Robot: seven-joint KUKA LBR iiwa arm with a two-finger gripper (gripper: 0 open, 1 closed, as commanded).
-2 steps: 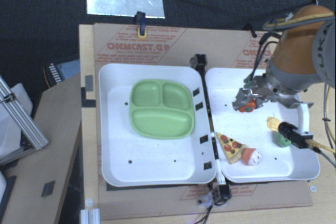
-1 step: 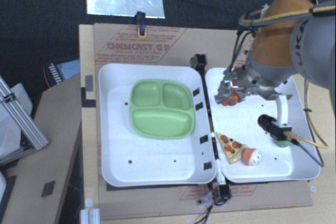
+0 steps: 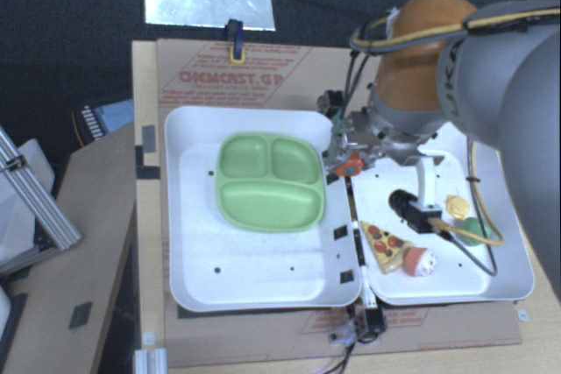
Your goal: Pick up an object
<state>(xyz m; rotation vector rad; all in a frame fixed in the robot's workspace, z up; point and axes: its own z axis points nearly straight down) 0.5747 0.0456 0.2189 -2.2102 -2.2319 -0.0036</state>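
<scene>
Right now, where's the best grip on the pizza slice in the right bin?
Probably across the crust end of the pizza slice, coming straight down. It lies flat on the right bin floor, tip toward the divider, crust beside a small red and white toy. The crust is the widest part; close the fingers across the slice's two long edges, keeping off the toy.

1 camera hangs above the counter (image 3: 114, 188), looking down at a slant on the 2 white bins. The left bin (image 3: 188, 276) sits near mid-frame, the right bin (image 3: 508, 276) just beside it. The arm (image 3: 504, 74) crowds in nearest the lens, right of the left bin.
</scene>
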